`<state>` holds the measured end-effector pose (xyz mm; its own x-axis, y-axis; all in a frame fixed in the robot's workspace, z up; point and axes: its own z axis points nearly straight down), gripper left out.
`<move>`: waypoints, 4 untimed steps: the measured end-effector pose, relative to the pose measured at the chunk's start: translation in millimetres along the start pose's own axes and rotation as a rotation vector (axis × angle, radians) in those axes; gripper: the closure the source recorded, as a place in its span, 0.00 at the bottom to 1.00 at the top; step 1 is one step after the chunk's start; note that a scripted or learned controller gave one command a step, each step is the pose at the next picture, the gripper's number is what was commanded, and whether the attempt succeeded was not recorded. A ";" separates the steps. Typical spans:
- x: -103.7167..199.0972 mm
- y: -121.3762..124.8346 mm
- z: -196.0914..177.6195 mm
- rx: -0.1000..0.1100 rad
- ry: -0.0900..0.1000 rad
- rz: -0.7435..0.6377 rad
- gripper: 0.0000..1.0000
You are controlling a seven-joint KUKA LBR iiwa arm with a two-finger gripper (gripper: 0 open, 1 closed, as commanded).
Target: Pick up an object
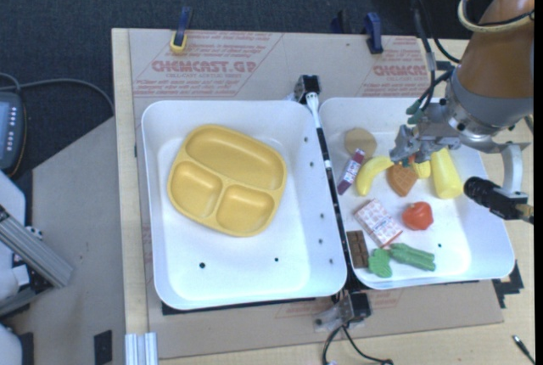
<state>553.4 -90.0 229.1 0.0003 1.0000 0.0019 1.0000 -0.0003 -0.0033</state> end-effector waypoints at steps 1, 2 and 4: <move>15.1 11.7 10.0 -0.002 -0.002 -0.003 1.00; 1.8 8.3 -5.6 -0.006 -0.003 0.001 1.00; 4.6 -0.1 11.5 -0.002 -0.001 0.001 1.00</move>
